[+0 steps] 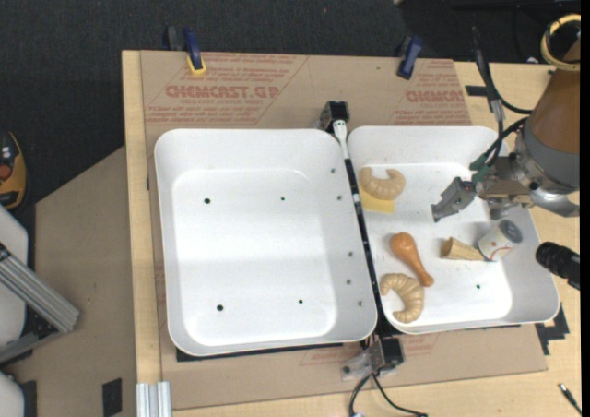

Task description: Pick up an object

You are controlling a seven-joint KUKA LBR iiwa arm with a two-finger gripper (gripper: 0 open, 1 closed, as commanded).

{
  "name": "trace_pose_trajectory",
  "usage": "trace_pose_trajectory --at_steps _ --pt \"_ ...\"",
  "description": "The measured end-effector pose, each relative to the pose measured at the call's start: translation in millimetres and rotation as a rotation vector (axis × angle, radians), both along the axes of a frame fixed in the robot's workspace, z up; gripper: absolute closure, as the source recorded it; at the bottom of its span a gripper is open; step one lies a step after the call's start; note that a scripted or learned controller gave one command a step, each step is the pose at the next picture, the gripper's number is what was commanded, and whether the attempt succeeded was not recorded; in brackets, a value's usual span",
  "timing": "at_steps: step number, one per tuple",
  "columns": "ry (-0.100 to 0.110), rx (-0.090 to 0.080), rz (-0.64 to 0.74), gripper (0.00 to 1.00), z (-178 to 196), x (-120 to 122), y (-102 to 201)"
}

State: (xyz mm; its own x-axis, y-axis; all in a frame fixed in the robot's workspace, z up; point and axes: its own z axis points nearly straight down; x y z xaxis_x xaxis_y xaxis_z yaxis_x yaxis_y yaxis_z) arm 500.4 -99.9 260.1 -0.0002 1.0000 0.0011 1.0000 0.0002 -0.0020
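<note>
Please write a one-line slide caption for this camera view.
Gripper hovers in the right bin above two croissants, a drumstick and a cone.

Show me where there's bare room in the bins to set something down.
The left bin has bare floor from wall to wall. In the right bin, it is crowded: croissant, drumstick, second croissant, cone and ball, with the hand above. A bare patch lies along its front right corner.
</note>
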Motion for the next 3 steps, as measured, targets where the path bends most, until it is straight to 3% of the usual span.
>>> trace_pose_trajectory --at_steps 1,2,3 --pt "0.01 0.003 0.0 0.0 -80 -24 18" --pt "-0.005 -0.002 -0.002 1.0 -65 -21 16" --pt "-0.008 0.0 0.008 1.0 -14 -20 93"
